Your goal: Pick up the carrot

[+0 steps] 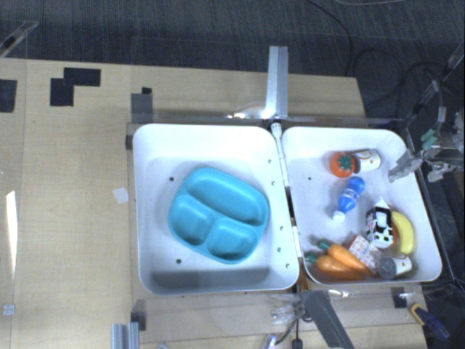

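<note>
The carrot point(343, 257) is orange with a green top. It lies in the front left corner of the right bin point(312, 195), pressed against the front wall, with a second orange piece right under it. My gripper point(425, 160) sits at the right bin's far right rim, high and well away from the carrot, and is partly cut off by the view's edge.
The right bin also holds an orange round fruit point(343, 164) beside a small white bottle point(367, 158), a blue bottle point(350, 197), a black-and-white cow toy point(379, 226), a banana point(404, 233) and a red-white packet point(363, 247) touching the carrot. A blue divided plate point(218, 215) lies in the left bin point(152, 195).
</note>
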Tool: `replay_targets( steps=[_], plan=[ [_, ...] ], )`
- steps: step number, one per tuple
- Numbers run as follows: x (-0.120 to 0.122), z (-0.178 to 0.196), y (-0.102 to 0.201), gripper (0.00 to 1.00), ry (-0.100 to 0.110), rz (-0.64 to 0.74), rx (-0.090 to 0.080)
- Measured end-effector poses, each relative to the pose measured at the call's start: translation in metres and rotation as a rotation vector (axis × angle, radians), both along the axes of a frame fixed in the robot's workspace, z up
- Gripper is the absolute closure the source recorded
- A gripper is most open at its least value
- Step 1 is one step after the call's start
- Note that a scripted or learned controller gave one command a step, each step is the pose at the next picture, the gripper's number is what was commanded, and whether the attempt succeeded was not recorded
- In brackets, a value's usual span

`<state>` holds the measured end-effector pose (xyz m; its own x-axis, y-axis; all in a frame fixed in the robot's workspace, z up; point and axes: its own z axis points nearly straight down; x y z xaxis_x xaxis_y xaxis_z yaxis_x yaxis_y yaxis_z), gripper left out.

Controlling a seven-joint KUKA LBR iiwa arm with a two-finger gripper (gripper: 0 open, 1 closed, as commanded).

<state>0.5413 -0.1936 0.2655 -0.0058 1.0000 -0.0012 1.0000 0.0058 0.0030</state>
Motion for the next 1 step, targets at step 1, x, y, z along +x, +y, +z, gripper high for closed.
replay_targets(
  steps=[1],
  plan=[
    [-0.0116,-0.1355,0.0592,0.0,0.001,-0.019,0.001]
  ],
)
